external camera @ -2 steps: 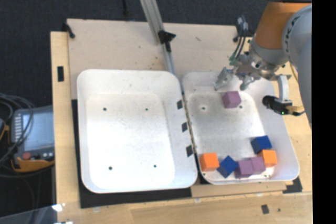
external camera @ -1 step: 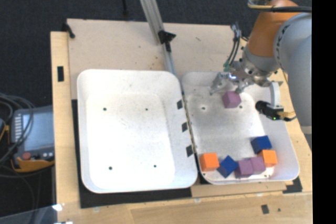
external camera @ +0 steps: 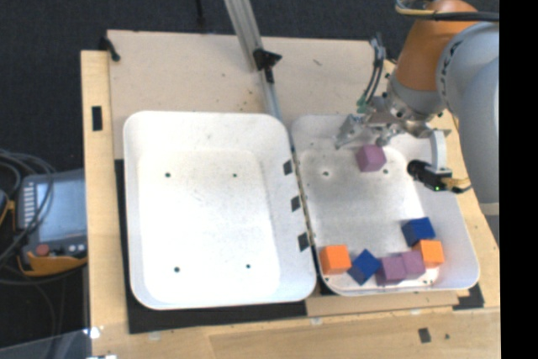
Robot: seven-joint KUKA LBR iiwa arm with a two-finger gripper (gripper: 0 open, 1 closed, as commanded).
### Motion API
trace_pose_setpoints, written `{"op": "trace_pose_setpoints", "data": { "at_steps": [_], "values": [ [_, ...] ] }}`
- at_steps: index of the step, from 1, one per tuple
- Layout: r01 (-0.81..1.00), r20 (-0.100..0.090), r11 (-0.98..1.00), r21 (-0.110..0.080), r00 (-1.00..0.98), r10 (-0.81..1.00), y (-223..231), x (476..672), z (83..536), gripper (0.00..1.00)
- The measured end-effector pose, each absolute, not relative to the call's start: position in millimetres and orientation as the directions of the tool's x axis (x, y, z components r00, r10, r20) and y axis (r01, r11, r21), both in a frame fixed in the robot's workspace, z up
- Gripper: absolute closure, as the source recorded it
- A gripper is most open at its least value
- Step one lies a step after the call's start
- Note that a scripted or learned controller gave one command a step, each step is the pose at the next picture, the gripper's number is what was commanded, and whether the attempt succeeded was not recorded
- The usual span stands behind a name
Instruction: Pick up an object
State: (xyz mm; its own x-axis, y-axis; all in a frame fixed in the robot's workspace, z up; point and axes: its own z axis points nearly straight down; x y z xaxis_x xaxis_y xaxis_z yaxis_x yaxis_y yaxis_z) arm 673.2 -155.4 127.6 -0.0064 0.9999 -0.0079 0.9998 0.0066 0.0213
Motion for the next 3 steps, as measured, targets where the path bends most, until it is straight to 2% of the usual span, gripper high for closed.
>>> {"op": "trace_pose_setpoints", "data": {
  "at_steps": [1, 2, 3],
  "values": [
    [1.000, -0.011, 0.008, 0.026, -0.008, 1.000, -157, 674.2, 138, 1.00],
    [1.000, -0.002, 0.000, 0.008, 0.000, 1.000, -167, 675.8, 198, 1.00],
    [1.000, -0.002, 0.005, 0.007, -0.005, 1.000, -166, 680.0, 243, 1.00]
  ]
}}
